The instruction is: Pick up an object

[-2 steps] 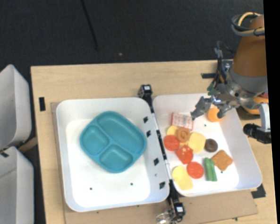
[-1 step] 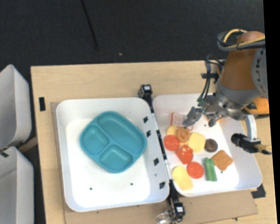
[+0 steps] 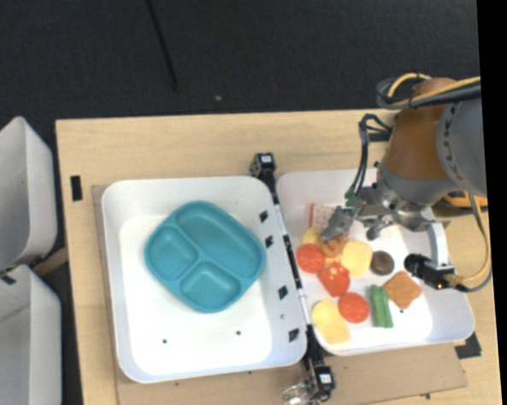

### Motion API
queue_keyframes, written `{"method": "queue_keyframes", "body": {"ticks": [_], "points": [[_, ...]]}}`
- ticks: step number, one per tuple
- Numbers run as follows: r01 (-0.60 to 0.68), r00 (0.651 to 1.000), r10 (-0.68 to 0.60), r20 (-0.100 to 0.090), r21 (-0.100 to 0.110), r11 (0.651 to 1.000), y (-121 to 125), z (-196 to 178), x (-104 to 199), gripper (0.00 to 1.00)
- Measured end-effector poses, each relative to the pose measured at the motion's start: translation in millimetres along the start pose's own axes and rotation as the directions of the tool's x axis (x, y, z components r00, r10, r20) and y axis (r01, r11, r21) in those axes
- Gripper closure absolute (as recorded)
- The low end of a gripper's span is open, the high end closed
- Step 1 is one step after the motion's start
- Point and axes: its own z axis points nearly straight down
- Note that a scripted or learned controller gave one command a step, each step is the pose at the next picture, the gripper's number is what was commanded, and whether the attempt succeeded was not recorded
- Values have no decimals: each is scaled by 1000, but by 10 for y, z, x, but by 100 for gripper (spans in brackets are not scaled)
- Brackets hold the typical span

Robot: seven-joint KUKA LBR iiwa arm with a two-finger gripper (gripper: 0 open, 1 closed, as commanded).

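The right bin [image 3: 441,323] holds a heap of toy food: a red tomato [image 3: 310,257], a red piece [image 3: 333,277], a yellow round piece [image 3: 356,257], a brown round piece [image 3: 382,262], a tan bread slice [image 3: 403,289], a green stick [image 3: 380,306], a red ball [image 3: 354,308] and a yellow lemon [image 3: 329,319]. A small packet [image 3: 321,213] lies at the back left of that bin. My gripper [image 3: 339,225] hangs low over the back of the heap, above the yellow and orange pieces. Its fingers are too blurred to read.
The left bin [image 3: 141,333] holds a blue divided plate [image 3: 205,254]. Small black clips [image 3: 262,163] sit along the seam between the bins. The grey arm with its orange band [image 3: 417,140] crosses the right bin's back right corner.
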Motion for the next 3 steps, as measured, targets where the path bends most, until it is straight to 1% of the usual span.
{"method": "queue_keyframes", "body": {"ticks": [1,2,3], "points": [[2,1000,-2,1,-2,1000,0,522,-11,0],[-4,1000,4,1,-8,1000,15,384,-23,100],[-1,1000,1,1,-10,1000,-60,-202,-70,100]]}}
